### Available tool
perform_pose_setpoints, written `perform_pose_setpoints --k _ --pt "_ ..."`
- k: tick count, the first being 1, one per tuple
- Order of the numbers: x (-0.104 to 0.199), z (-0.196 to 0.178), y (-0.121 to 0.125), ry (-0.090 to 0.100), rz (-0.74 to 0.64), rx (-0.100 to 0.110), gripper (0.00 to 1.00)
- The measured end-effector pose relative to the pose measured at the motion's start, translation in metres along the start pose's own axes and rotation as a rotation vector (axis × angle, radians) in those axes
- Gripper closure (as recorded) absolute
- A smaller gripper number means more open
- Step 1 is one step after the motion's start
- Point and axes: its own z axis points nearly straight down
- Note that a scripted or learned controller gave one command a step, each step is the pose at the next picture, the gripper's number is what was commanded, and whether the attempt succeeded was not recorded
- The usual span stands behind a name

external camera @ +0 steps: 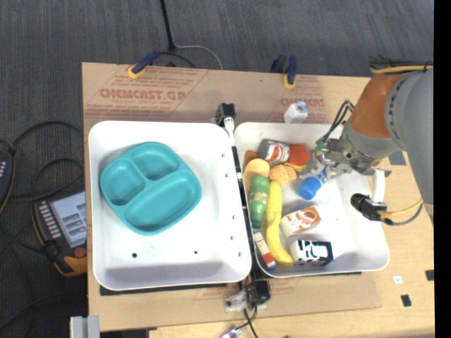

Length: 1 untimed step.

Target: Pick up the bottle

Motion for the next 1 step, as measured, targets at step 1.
perform_pose_setpoints --k 1 --pt "0.0097 -0.0877 0.0305 0.001 -0.111 0.006 1.00"
